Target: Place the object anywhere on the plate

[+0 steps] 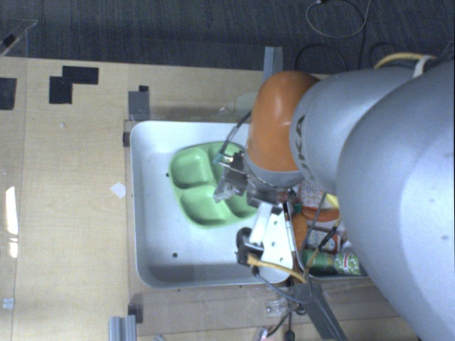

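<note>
Gripper (229, 179) hangs low over the right edge of the plate (193, 175). The wrist blocks its tip from here, so I can't tell how wide it is or whether it has the object. Nothing is visibly carried. I can't tell which object is meant either. Candidates are crowded under the arm (370, 162), right of the plate: an orange item (311, 227) and a green bottle-like item (333, 263) with a red-and-white label, close together.

My read on doing the step well:
- If loaded, shift a bit left toward the plate's middle.
- Release low over a compartment floor, not on a rib or the rim, since round things would likely roll off.
- If empty, fetch first.

Plate: green, matte, plastic-looking, rounded outline, split into compartments by raised ribs, lying flat. It sits in the upper right part of the left bin (146, 212), which is white, smooth and shallow with rounded corners.
</note>
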Robot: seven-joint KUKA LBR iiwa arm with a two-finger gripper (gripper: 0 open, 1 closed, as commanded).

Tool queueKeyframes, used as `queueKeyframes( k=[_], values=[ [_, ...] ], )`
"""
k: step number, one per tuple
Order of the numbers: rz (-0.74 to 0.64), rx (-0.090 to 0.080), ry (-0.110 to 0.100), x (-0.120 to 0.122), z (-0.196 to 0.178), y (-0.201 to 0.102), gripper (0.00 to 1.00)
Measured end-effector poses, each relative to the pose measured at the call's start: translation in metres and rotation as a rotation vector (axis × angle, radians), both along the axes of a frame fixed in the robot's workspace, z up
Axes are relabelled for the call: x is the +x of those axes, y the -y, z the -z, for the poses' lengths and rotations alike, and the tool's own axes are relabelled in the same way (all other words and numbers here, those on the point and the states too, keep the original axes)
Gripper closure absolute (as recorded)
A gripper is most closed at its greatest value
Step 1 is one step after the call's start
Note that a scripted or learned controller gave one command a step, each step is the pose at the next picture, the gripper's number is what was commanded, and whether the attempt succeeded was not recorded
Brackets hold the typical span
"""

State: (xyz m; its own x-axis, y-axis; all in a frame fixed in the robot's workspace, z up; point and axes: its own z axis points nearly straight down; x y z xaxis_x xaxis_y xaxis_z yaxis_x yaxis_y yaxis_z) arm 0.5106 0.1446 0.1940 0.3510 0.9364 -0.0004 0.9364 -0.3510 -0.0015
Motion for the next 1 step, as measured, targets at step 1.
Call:
queueKeyframes(
  k=[1],
  values=[
    [-0.243, 0.001, 0.004, 0.0565, -0.0460, -0.0872, 0.00]
  ],
)
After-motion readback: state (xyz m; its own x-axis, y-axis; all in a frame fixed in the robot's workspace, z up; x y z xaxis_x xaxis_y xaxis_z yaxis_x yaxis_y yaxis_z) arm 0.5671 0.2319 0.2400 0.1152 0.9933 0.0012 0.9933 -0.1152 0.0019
